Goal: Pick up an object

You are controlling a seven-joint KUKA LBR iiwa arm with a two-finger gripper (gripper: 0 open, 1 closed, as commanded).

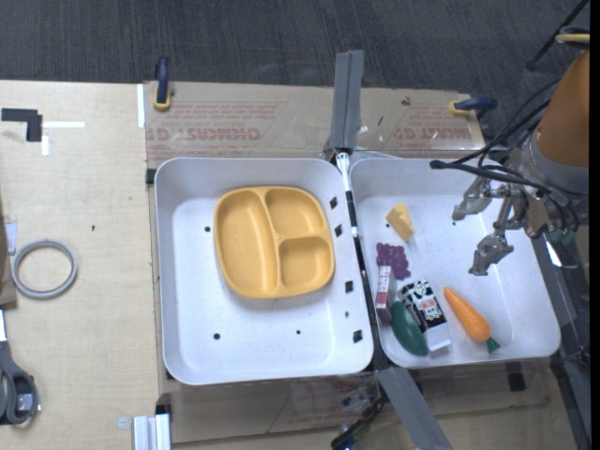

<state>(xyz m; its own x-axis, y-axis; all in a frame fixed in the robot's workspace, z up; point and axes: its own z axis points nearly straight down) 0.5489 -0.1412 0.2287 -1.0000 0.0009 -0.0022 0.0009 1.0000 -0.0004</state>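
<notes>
Carrot waiting, nothing picked up yet

Carrot (pixel 467 314) lies in the right bin (pixel 525 345), just below my hand (pixel 491 247), apart from it. My hand hangs above the bin floor with its fingers spread and nothing between them. Further off to its left sit a cheese wedge (pixel 401 221), grapes (pixel 393 260) and a small carton (pixel 427 312). The grasp is all left to do: descend, close, lift.

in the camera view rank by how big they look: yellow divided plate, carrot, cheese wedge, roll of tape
1. yellow divided plate
2. roll of tape
3. carrot
4. cheese wedge
</notes>
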